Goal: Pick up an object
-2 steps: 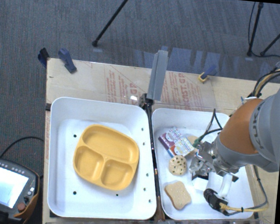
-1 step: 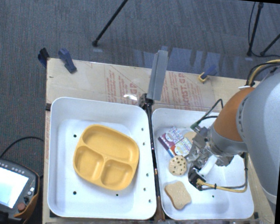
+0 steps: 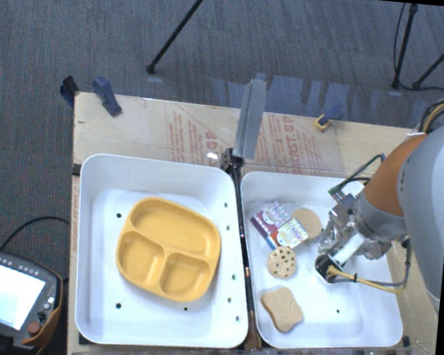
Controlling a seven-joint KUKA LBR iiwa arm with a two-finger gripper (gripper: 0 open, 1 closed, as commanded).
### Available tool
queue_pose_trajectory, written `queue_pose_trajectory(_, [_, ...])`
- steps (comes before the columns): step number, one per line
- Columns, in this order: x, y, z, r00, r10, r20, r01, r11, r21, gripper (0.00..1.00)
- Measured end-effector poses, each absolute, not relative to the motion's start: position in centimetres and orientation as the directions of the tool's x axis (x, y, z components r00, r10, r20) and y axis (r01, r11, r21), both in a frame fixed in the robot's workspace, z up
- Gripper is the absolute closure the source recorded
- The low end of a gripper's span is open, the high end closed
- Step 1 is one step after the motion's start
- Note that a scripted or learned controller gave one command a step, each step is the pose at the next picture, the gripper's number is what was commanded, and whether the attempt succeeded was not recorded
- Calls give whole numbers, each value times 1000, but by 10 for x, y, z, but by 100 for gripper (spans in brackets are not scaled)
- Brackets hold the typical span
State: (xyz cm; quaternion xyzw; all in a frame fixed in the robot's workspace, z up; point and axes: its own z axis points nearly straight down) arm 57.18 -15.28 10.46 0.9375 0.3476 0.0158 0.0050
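Bench [image 3: 156,130] seen from above at a slant, with two shallow white bins side by side. In the left bin [image 3: 101,199] you see one yellow divided plate [image 3: 169,248], lying flat and turned slightly askew, with one long compartment toward the far side and two smaller ones toward the near side. In the right bin [image 3: 364,322] lie four small things you could take as the object to pick up: a purple-and-white snack packet [image 3: 279,223] near the bin's far left, a plain round biscuit [image 3: 309,220] touching the packet's right edge, a chocolate-chip cookie [image 3: 282,262] just in front of the packet, and a toast-shaped slice [image 3: 282,308] near the front left, apart from the rest. The arm [image 3: 424,210] reaches in from the right, its orange band above the wrist, and the tool [image 3: 333,241] hangs low over the middle of the right bin, just to the right of the biscuit and the cookie. You cannot tell from this angle how far the tool is open, since the wrist hides its tip; nothing appears to be held in it, though the view there is poor. All four small things rest on the bin floor. Beyond the bins, a blue clamp [image 3: 104,96] sits at the far left corner of the bench, and a handheld pendant [image 3: 4,300] with a lit screen lies on the floor at lower left.
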Motion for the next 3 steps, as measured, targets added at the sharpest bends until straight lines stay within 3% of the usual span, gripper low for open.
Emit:
queue_pose_trajectory(2, [494,-175,106,972,230,45,230,-973,5,100])
queue_pose_trajectory(3, [494,-192,106,972,232,38,234,-972,-32,100])
